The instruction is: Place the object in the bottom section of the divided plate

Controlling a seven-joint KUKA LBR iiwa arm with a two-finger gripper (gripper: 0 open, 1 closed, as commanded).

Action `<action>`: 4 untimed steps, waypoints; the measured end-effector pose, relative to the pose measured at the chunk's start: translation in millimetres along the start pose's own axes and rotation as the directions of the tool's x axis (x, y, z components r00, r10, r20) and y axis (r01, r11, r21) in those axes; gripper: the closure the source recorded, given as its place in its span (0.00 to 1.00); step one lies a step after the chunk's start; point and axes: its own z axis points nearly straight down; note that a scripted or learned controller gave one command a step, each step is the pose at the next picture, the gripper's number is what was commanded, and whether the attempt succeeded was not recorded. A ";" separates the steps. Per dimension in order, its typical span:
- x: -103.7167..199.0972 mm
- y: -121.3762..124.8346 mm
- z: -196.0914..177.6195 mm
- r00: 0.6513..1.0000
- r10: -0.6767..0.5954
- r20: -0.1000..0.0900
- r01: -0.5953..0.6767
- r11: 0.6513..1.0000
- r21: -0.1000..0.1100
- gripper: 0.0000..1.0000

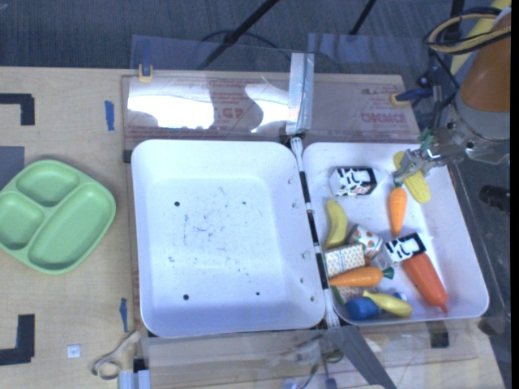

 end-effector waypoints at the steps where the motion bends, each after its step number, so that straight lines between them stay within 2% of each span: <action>1: 55.9 -39.4 91.7 1.000 -0.014 -0.002 0.014 1.000 0.000 1.00; 2: 133.7 -12.7 29.0 1.000 -0.013 -0.002 0.013 1.000 0.000 1.00; 3: 145.7 -64.4 14.4 0.994 -0.105 -0.003 0.105 0.994 0.003 1.00; 4: 182.3 -45.0 1.1 0.975 -0.222 -0.001 0.222 0.975 -0.001 1.00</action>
